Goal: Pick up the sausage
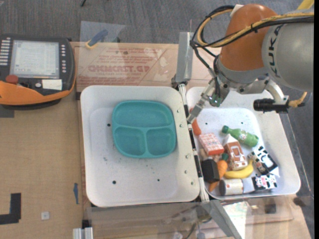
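We take the sausage to be the small reddish-orange piece lying against the left wall of the right bin, at the top of the heap of toy food, though it is small and partly hidden, so we cannot be sure of it. Just below it sits a pink-and-white box, and further on a green bottle, a banana and a dark block, all packed close. The gripper hangs slanted just above the sausage, right at the rim between the two bins; whether it is spread or closed we cannot tell from this angle, and nothing is visibly held in it. We judge this to be the approach, with the grasp not yet made. The next move calls for a short, careful descent that straddles the sausage while keeping clear of the bin wall and the box. The left bin holds a teal divided plate.
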You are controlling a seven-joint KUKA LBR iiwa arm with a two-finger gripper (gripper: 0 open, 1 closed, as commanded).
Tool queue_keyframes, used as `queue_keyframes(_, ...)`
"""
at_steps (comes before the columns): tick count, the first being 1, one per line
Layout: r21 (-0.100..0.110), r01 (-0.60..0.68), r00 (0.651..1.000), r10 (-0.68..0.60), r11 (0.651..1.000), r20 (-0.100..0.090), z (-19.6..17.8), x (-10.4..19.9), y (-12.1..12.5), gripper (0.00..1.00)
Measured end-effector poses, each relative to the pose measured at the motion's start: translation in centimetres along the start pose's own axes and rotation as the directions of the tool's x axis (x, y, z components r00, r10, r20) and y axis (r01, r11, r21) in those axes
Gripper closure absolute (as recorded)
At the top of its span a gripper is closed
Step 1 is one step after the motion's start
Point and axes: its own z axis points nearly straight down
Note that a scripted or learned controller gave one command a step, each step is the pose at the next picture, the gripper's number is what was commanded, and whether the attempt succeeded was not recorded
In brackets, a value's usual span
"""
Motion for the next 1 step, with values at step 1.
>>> queue_keyframes(1,0.000,0.052,0.999,-0.052,0.999,0.000,0.02,1.43,-2.46,0.00)
